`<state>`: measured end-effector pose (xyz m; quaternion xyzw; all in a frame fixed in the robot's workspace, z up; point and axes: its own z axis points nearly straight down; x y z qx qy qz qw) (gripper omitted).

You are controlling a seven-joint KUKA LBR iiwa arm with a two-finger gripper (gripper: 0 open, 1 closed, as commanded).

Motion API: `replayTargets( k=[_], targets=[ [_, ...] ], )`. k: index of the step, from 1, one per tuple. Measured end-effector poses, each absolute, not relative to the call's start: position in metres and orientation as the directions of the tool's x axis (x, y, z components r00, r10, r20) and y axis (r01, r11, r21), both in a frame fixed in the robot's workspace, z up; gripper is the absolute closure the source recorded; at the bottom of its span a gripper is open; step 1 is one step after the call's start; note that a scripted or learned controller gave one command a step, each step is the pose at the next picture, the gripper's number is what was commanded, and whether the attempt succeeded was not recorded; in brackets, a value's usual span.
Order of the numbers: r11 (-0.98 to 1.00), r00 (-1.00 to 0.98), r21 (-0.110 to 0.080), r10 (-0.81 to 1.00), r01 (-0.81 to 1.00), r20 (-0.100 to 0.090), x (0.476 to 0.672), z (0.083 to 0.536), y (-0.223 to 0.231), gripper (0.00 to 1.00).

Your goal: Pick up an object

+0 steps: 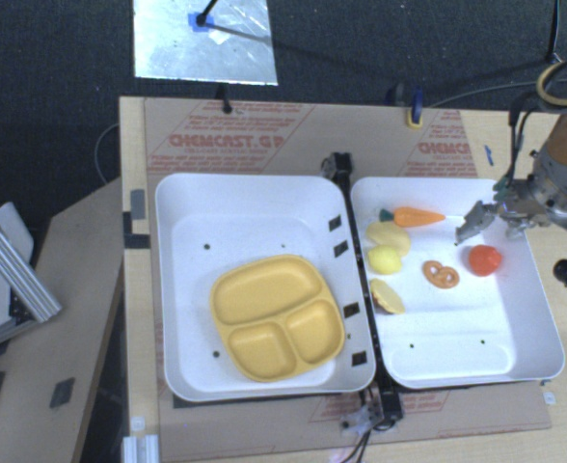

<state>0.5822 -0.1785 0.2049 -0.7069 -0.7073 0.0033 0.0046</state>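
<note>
In the right bin (529, 355) lie an orange carrot (418, 217), a pale yellow piece (388, 235), a yellow lemon (385, 259), a yellow wedge (388, 298), an orange pretzel-shaped ring (442, 275) and a red tomato (484, 259). My gripper (491, 228) hangs over the bin's far right side, just behind the tomato and right of the carrot's tip. It is open, with nothing between its fingers (471, 224). The grey arm (563, 177) comes in from the right edge.
A yellow three-compartment tray (277, 315) rests in the left bin (192, 220). A black divider (356, 278) with clips joins the two bins. A shiny metal sheet (204, 29) lies on the dark floor behind the bench. Cables hang at the top right.
</note>
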Motion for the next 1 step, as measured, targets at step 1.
replayTargets(
  k=[1],
  targets=[
    [0.004,-0.004,0.001,1.0,1.0,-0.001,0.5851,0.2127,-0.178,0.0]
  ],
)
